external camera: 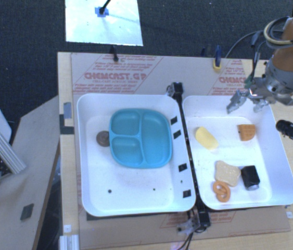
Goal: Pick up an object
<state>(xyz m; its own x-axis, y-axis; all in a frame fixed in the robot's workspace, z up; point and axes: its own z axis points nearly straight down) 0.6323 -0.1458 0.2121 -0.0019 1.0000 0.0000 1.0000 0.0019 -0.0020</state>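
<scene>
The right bin (279,155) served as the landmark, and the pickable things all lay inside it: a pale yellow piece (206,138) toward its left side, an orange wedge (246,132) near its far right, a tan bread-shaped piece (227,172) nearer the front, a small pretzel (221,190) touching that piece's front-left edge, and a black block (250,176) just beside the bread-shaped piece on its right. The gripper (246,102) hung over the bin's far rim – its two fingers spread apart, nothing between them – well apart from every item. Nothing stood between it and the orange wedge below. To the bin's left sat the left bin (91,191), holding a blue divided plate (139,138) and a brown disc (103,138) partly tucked under the plate's left edge (what it was could not be made out). The arm (292,51) was cut off at the picture's right edge.
</scene>
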